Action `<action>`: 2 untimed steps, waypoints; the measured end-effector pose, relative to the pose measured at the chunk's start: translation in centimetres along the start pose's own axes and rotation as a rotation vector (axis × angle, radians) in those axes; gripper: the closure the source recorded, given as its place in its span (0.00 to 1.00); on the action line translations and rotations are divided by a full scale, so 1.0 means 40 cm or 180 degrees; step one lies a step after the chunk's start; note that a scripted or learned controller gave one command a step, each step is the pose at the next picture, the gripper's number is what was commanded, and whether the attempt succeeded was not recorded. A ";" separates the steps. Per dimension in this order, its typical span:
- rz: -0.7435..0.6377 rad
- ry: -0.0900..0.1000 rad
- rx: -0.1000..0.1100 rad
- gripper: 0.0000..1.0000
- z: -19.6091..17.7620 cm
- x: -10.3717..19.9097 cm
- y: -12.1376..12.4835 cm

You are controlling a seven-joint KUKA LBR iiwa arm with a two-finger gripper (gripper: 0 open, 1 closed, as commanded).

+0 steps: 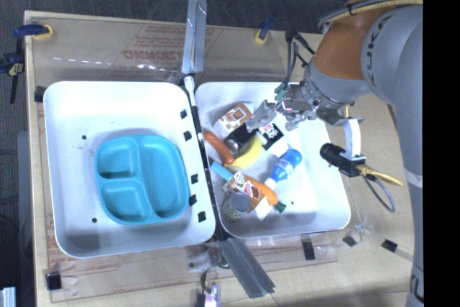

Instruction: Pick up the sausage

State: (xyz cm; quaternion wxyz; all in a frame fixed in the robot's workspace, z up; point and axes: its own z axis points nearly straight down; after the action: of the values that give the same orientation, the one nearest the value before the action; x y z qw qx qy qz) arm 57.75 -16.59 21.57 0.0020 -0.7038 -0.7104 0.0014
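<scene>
The sausage (pixel 218 146) is an orange-brown link lying slantwise in the right bin (pixel 327 206), close to its left wall. It touches a yellow item (pixel 250 149) on its right. My gripper (pixel 274 113) hangs over the upper middle of that bin, above a black bottle with a white label (pixel 267 131). It is up and to the right of the sausage, clearly apart from it. I see nothing held in it.
Around the sausage lie a brown packet (pixel 236 116), a blue-capped bottle (pixel 284 164), an orange carrot-like piece (pixel 263 190) and a round tin (pixel 236 206). The left bin (pixel 65 111) holds a blue divided plate (pixel 139 178).
</scene>
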 end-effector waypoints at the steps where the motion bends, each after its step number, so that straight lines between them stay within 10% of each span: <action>1: -0.0205 -0.0003 0.0001 0.00 0.253 0.070 0.015; 2: -0.0259 -0.0042 0.0014 0.00 0.295 0.128 0.064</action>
State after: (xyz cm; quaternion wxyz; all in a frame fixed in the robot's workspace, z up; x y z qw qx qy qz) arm 60.18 -11.44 9.76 -0.0011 -0.6743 -0.7385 0.0076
